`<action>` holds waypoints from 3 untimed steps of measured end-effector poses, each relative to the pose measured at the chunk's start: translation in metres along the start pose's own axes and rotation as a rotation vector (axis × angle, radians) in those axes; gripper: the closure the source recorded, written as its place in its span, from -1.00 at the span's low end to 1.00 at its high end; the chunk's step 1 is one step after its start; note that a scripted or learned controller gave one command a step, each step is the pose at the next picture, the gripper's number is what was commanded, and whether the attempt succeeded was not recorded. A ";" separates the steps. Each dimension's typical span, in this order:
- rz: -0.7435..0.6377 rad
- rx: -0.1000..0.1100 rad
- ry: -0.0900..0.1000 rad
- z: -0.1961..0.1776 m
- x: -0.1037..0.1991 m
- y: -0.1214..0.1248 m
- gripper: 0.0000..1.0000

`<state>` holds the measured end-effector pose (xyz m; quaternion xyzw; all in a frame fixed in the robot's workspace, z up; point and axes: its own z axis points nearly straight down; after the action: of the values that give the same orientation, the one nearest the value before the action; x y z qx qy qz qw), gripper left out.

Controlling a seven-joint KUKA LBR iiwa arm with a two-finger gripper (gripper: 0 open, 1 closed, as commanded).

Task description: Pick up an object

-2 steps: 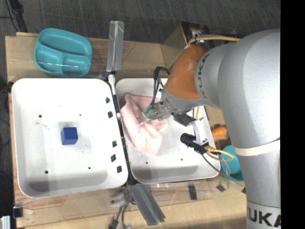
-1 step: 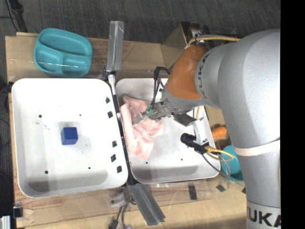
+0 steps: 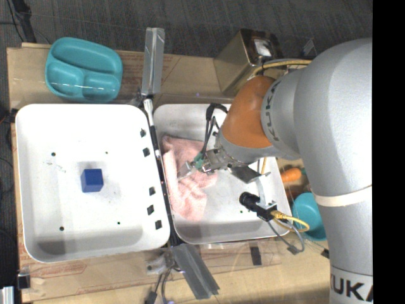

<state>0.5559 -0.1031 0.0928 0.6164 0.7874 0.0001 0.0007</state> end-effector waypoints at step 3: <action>0.112 -0.001 0.001 -0.001 0.005 -0.012 -1.00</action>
<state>0.5434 -0.1009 0.0939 0.6594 0.7518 0.0010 0.0008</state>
